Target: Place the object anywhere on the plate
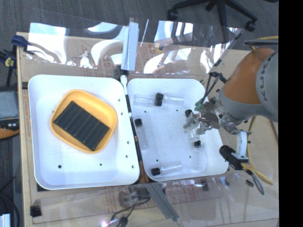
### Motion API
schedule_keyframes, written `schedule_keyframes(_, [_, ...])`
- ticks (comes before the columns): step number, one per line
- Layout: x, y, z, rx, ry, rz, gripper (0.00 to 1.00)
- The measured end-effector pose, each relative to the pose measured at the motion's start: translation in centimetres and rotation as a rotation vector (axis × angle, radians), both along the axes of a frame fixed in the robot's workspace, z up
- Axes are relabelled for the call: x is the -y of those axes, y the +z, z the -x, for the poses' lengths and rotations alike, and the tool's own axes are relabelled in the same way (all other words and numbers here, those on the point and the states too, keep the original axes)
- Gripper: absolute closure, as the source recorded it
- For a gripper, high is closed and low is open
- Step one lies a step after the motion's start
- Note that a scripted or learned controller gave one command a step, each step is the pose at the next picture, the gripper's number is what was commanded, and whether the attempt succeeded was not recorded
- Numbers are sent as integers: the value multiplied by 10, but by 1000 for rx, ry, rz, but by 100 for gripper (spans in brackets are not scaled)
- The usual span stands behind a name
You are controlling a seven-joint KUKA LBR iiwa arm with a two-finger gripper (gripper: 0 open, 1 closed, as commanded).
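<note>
A yellow plate (110, 110) lies in the left bin (42, 164). A black ribbed rectangular slab (80, 124) rests flat on the plate. My gripper (195, 123) hangs low over the right side of the right bin (163, 141), far from the plate. Just below it a clear tube with a black cap (197, 154) lies on the bin floor. A second capped tube (152, 99) lies at the far side of that bin, and a third (166, 168) lies near its front edge. A small black cap (138, 122) sits by the left wall.
The ridge where the two bins meet (131, 126) runs between the gripper and the plate. A grey metal bar (129, 44) stands behind the bins. The arm's orange band (246, 79) looms over the right bin's right edge.
</note>
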State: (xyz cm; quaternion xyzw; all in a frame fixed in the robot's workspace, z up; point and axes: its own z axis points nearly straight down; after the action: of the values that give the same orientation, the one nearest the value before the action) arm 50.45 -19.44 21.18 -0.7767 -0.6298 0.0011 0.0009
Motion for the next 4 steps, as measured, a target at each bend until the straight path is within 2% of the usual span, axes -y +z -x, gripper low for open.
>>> schedule_keyframes(1, [-95, -14, -26, -3, -103, -2, 100])
schedule_keyframes(2, [-176, -21, -25, -3, -26, -1, 100])
schedule_keyframes(3, [-223, -21, -50, 0, 178, 0, 100])
schedule_keyframes(4, [-240, -22, -50, -4, 309, -1, 100])
